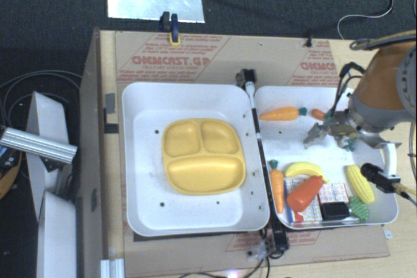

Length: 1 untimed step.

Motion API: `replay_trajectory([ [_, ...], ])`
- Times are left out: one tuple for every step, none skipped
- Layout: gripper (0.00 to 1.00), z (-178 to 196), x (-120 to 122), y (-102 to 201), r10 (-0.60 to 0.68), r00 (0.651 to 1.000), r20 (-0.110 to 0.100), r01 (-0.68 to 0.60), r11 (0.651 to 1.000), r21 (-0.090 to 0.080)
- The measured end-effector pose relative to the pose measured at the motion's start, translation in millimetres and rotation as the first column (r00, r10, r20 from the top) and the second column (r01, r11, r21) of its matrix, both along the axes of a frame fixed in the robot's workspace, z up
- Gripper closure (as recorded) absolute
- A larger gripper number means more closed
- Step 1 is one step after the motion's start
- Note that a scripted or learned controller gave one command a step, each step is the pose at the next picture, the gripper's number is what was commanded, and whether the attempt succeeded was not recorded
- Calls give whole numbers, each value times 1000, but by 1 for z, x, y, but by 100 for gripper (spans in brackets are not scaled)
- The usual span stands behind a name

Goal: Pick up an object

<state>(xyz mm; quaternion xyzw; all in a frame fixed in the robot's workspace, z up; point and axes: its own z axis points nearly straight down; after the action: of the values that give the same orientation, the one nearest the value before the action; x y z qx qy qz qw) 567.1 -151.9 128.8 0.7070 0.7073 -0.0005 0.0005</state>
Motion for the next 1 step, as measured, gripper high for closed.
replay_trajectory([
  [0,-45,70,59,4,1000,1,-4,1000,2],
])
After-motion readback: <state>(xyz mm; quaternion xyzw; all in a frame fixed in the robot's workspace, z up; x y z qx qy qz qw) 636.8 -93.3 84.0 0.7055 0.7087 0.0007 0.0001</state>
